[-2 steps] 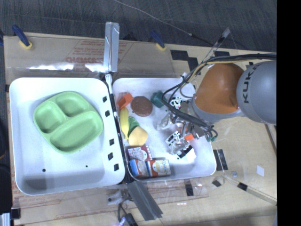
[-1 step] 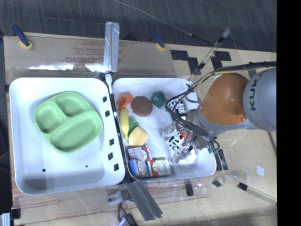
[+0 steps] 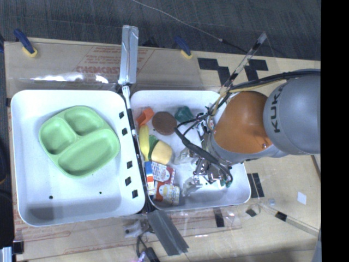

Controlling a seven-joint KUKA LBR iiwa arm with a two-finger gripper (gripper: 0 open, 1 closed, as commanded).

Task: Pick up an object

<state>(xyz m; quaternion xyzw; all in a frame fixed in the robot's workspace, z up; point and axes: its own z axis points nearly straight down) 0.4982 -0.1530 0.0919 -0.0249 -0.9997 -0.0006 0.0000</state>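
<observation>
Objects crowd the right bin (image 3: pixel 242 192): we see a brown disc (image 3: pixel 163 123), a yellow piece (image 3: pixel 161 153) and a red-and-white packet (image 3: pixel 162 174), all left of our gripper (image 3: pixel 210 176), cables draped across; its grip, we cannot tell. Green tray (image 3: pixel 79 140) fills the left bin (image 3: pixel 32 201).

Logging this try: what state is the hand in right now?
Hand: low in the right bin, beside the small carton; whether it is open, shut or holding something cannot be told.

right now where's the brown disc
In the camera view, the brown disc lies near the back of the right bin, between an orange piece on its left and a teal item on its right.
</observation>
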